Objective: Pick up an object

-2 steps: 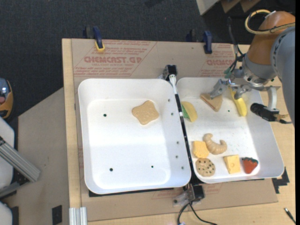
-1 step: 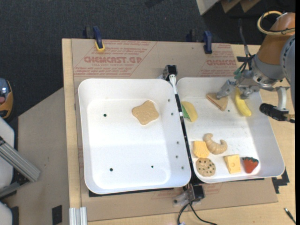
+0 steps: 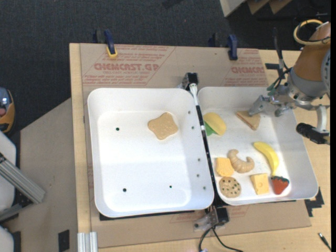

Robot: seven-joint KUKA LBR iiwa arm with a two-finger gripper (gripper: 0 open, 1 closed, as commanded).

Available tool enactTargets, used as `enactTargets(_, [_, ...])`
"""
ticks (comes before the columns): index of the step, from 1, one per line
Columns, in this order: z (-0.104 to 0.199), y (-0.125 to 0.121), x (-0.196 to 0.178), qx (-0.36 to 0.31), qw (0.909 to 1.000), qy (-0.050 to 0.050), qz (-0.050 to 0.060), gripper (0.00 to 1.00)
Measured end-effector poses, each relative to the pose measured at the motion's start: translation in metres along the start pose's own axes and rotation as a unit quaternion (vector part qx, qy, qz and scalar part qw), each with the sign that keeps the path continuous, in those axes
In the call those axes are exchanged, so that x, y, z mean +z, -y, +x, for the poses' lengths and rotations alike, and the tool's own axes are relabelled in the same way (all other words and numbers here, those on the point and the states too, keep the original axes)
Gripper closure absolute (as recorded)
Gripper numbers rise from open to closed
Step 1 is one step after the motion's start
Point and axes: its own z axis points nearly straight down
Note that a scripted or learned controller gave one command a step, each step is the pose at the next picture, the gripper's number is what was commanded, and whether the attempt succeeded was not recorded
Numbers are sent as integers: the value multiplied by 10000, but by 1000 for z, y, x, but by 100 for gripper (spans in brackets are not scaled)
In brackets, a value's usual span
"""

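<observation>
Task's thing: a tan wedge-shaped toy bread slice (image 3: 248, 120) lies in the upper part of the right white shallow bin (image 3: 299, 156), right of frame centre.
Pincer: the grey pincer (image 3: 268, 105) sits just above and right of the wedge, tips low near it; whether it is spread or pressed together, I cannot tell.
Arm: grey with an orange band (image 3: 311, 62), entering from the upper right of the frame.
Near neighbours: a yellow-green rounded toy fruit (image 3: 215, 124) lies to the wedge's left, against the bin's left wall.
Lower right bin: a yellow banana (image 3: 268, 155), a tan croissant (image 3: 240, 161), an orange cheese slab (image 3: 224, 167), a chocolate-chip cookie (image 3: 229, 187), a yellow cheese wedge (image 3: 259, 184) and a red strawberry (image 3: 280, 185) cluster together, apart from the wedge.
Left bin: the left white shallow bin (image 3: 105, 156) holds a tan toast-shaped piece (image 3: 163, 126) in its upper middle.
Surface: brown cardboard-covered surface (image 3: 152, 67) under both bins, blue clamps (image 3: 109, 42) along its top edge.
</observation>
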Motion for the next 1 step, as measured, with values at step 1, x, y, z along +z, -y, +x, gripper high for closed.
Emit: enactTargets(1, [-1, -2, -12, -9, 10000, 23, -22, 100])
